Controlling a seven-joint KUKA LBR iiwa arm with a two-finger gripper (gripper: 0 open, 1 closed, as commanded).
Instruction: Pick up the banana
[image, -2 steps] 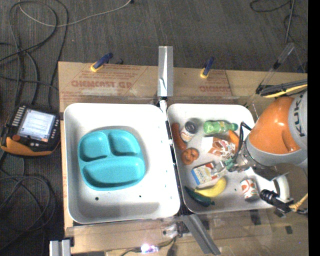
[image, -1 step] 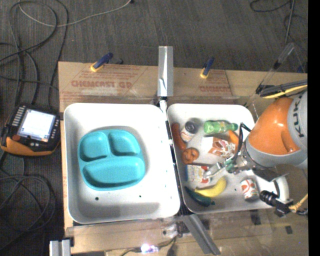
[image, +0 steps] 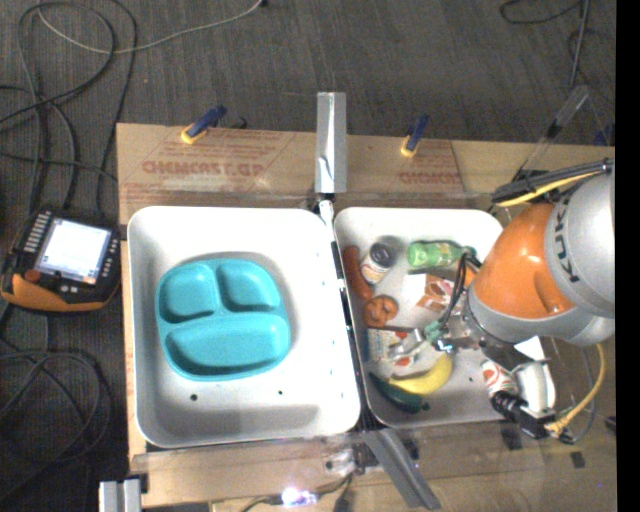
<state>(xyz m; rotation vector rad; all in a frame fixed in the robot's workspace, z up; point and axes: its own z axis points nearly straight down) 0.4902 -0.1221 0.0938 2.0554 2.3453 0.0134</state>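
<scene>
The arm's claw (image: 437, 340) sits low over the right bin (image: 350, 225), its grey and orange wrist bulking in from the right and covering much of that bin's far side. Whether the claw is spread or clenched cannot be told, since the tips are lost among the clutter below the wrist. The banana (image: 425, 377) lies just beneath and in front of the claw, toward the near wall of the bin, curved and yellow, and whether the claw touches it cannot be made out. Against the banana's left end, down and left of the claw, rests a dark green item (image: 398, 393). Above the claw, toward the far wall, lies a green packet (image: 432, 254), with a small round jar (image: 379, 256) to its left. Left of the claw, a long reddish sausage-like piece (image: 354, 277) lies near the bin's dividing wall, and a round orange-brown item (image: 380, 309) lies just beside it. Well to the left of the claw, the left bin (image: 150, 420) holds a turquoise divided tray (image: 225, 317). Both bins sit on the table (image: 140, 160).
</scene>
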